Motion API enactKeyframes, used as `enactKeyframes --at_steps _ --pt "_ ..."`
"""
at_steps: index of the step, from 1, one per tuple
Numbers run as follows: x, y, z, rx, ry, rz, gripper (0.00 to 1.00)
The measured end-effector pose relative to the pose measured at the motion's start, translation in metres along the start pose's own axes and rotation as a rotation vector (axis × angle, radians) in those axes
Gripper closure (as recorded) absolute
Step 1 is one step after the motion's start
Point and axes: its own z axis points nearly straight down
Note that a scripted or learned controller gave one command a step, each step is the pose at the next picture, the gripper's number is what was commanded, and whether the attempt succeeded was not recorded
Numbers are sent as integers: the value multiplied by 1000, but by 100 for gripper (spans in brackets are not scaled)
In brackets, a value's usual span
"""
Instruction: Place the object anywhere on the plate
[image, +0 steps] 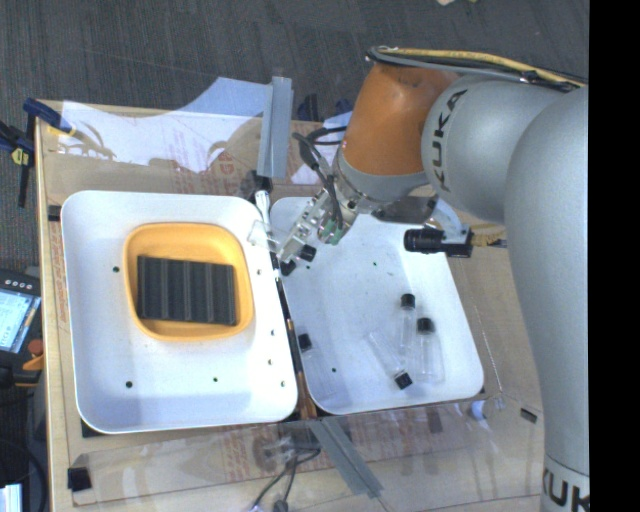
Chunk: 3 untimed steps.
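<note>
A yellow plate (150, 250) with a dark ribbed centre is seen; the bins (90, 370) are white, the arm (500, 130) grey and orange.

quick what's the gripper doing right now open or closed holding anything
Gripper: cannot be told; it sits at the right bin's upper left corner.

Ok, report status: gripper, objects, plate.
Gripper low over left edge of right bin. Clear black-capped vials lying in right bin. Yellow plate in left bin, dark rack on it.
</note>
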Motion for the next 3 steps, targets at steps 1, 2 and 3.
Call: enactKeyframes --at_steps 1,2,3 --pt "19 20 -54 -2 -5 -221 100" --pt "18 20 -54 -2 -5 -221 0" --pt "14 46 0 0 -2 -227 0"
